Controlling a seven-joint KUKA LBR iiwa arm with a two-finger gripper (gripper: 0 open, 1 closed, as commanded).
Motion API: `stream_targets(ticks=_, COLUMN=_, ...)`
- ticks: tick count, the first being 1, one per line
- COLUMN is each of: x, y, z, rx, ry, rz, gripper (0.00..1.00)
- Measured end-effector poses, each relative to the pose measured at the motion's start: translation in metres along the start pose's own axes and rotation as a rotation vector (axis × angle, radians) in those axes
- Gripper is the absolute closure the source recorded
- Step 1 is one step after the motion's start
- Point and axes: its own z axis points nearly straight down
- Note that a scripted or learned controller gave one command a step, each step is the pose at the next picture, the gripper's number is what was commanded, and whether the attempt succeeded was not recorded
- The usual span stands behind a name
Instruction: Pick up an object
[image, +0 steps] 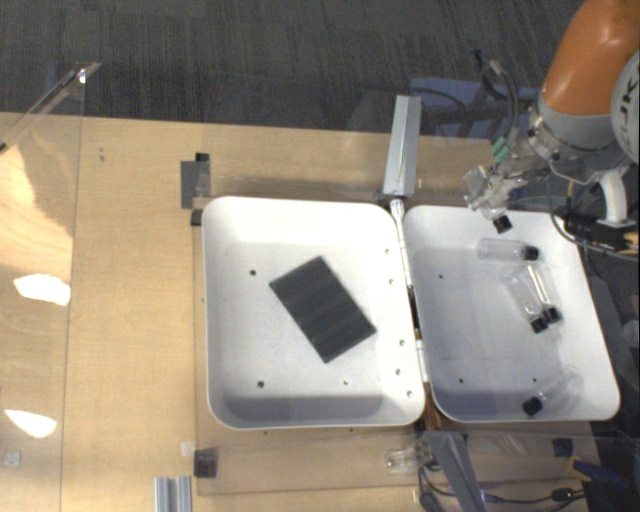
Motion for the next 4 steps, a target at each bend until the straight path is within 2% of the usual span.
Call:
stream_targets(ticks=1, x=0.001, y=0.002, z=-0.012, rx=-0.007, ry=-0.002, rz=-0.004, gripper=1.0)
stream_targets(ticks=2, x=-0.012, y=-0.003, z=0.0, rx=0.0, ry=0.0, rz=-0.047, gripper=1.0)
stream_targets(ticks=3, x=-0.011, y=-0.001, z=-0.013, rx=-0.007, ry=-0.003, rz=-0.051, gripper=1.0)
stream_targets(ticks=4, x=-0.005, y=-0.001, z=-0.006, rx=-0.002, ry=-0.001, rz=-0.179, gripper=1.0)
